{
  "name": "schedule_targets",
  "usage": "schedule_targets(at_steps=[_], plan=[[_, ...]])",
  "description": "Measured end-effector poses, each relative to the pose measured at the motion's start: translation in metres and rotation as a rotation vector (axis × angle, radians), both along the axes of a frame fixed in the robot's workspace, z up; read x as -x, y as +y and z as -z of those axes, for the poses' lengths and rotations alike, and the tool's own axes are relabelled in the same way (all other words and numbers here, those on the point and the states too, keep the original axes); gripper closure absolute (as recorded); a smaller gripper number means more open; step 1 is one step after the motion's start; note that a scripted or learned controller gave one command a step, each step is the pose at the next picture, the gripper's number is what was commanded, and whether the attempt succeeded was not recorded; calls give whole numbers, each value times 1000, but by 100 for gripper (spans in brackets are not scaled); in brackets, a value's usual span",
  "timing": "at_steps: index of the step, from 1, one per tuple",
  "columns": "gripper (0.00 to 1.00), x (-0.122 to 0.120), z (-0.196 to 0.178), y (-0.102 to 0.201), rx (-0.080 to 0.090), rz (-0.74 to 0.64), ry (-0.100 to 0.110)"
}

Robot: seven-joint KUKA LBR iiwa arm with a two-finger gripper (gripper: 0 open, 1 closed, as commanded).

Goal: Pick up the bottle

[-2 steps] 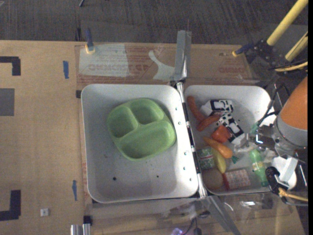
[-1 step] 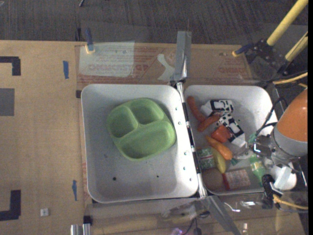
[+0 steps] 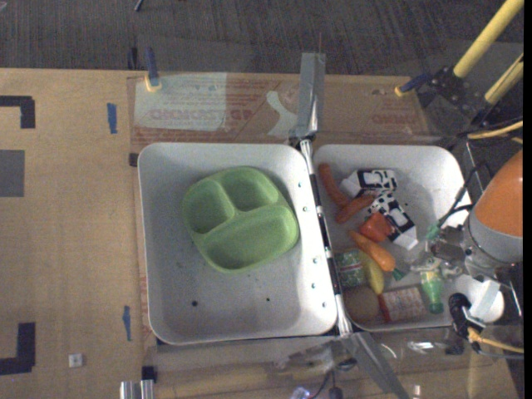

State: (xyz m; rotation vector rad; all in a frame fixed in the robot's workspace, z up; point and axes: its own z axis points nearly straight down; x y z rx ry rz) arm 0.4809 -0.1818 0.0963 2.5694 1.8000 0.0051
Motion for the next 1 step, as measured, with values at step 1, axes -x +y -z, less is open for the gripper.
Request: schedule_targets(at_steps=[1], plan=[[100,1,-121,34,-2,-23,6]])
